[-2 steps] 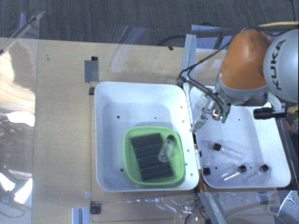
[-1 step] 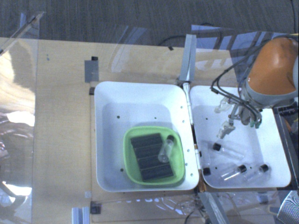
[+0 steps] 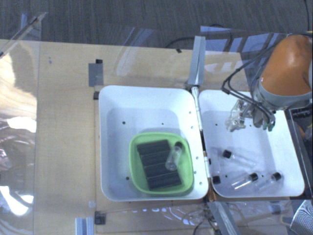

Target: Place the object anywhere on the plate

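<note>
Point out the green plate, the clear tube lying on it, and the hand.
green plate [image 3: 136, 170], camera view, on its left rim
clear tube [image 3: 173, 157], camera view, middle of its body
hand [image 3: 238, 123], camera view, between its fingertips

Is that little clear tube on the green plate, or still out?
On. The clear tube lies on its side on the green plate.

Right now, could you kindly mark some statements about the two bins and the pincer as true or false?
1. The green plate sits in the left bin. True.
2. A clear tube lies on the plate. True.
3. The right bin holds a red ball. False: it holds clear tubes with black caps.
4. The pincer hovers over the left bin. False: it is over the right bin.
</note>
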